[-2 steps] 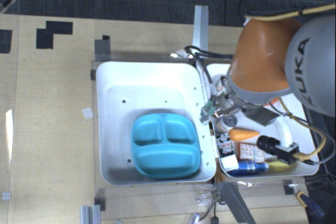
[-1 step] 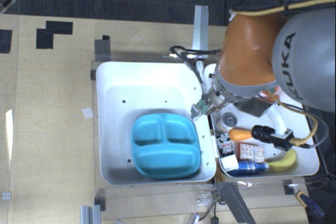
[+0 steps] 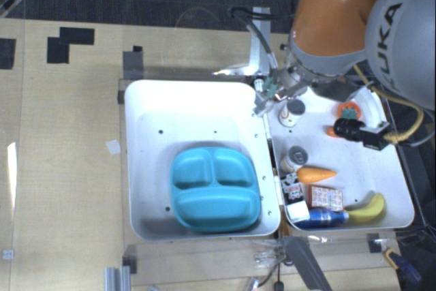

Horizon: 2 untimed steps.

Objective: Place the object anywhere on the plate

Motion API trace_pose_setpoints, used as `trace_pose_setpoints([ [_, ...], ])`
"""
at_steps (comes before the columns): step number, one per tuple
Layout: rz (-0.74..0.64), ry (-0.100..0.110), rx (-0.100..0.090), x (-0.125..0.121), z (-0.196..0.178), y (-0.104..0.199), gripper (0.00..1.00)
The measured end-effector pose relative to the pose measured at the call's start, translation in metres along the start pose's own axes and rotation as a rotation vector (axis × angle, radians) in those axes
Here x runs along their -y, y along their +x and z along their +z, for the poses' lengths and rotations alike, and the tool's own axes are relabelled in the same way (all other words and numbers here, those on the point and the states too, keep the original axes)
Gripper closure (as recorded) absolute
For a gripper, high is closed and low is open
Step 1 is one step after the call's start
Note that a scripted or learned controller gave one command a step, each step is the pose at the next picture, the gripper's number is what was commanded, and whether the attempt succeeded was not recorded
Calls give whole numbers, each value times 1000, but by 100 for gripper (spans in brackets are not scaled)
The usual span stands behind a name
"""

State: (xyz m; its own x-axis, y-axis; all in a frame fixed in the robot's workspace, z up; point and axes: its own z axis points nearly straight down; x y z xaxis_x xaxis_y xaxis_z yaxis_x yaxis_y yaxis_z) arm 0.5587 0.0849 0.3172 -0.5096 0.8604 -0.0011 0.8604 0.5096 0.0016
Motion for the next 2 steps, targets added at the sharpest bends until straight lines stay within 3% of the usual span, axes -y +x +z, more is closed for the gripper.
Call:
trace_pose_setpoints([
  [1,227,3,-1,77,77,-39,100],
  [2,343,3,-1,70,130,22,100],
])
